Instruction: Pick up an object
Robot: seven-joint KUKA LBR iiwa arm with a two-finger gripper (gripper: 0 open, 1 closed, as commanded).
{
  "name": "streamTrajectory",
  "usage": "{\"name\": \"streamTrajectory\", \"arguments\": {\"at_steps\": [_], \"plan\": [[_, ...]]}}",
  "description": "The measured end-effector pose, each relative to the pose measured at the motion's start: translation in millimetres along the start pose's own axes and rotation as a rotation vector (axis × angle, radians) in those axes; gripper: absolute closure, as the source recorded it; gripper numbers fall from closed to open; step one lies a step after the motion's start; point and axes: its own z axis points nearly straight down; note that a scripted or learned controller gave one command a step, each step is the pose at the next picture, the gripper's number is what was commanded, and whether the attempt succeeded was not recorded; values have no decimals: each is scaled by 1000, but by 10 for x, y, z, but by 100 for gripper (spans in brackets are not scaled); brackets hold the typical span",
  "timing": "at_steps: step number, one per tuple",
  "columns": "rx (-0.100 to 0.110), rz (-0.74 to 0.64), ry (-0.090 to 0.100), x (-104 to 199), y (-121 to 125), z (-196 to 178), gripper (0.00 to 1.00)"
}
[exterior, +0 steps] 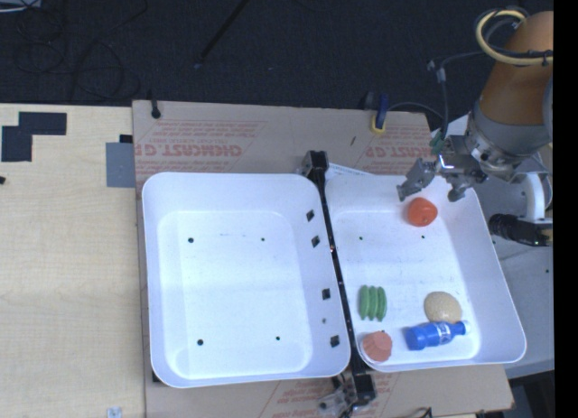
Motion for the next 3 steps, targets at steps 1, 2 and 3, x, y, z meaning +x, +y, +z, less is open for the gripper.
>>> {"name": "streamTrajectory", "arguments": {"at_steps": [1, 2, 3], "plan": [[1, -1, 0, -5, 1, -99, 100], [8, 2, 1, -256, 164, 709, 100], [-8, -2, -1, -142, 252, -224, 100]]}}
